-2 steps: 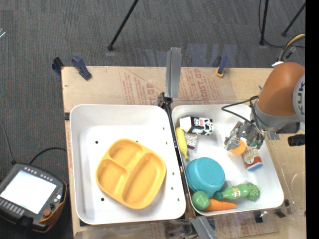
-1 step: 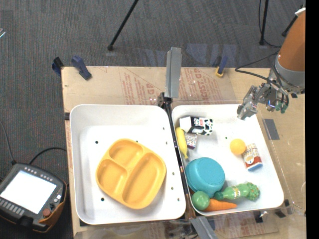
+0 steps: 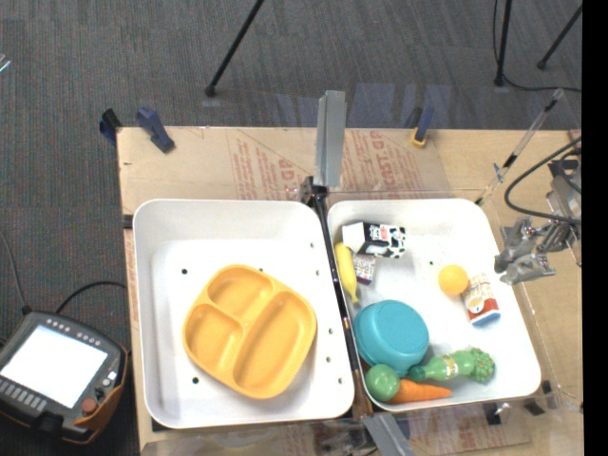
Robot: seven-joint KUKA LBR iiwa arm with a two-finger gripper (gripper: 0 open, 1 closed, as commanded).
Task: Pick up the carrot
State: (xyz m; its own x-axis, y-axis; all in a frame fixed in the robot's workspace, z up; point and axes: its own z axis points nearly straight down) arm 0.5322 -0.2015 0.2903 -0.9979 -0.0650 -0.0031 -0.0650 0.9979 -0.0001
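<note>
The carrot (image 3: pixel 419 392) is orange and lies flat along the front wall of the right bin (image 3: pixel 475 218). A green ball (image 3: pixel 382 381) touches its left end, and a green leafy toy (image 3: pixel 458 366) lies just behind it. My gripper (image 3: pixel 523 256) is a grey metal piece at the right rim of that bin, well behind and to the right of the carrot. Nothing shows in its grasp.
A blue bowl (image 3: pixel 391 334) sits just behind the carrot. Further back in the same bin are a yellow ball (image 3: pixel 453 279), a red-and-white can (image 3: pixel 483 300), a cow-print carton (image 3: pixel 376 238) and a banana (image 3: pixel 345 272). A yellow divided plate (image 3: pixel 250 329) lies in the left bin (image 3: pixel 161 226).
</note>
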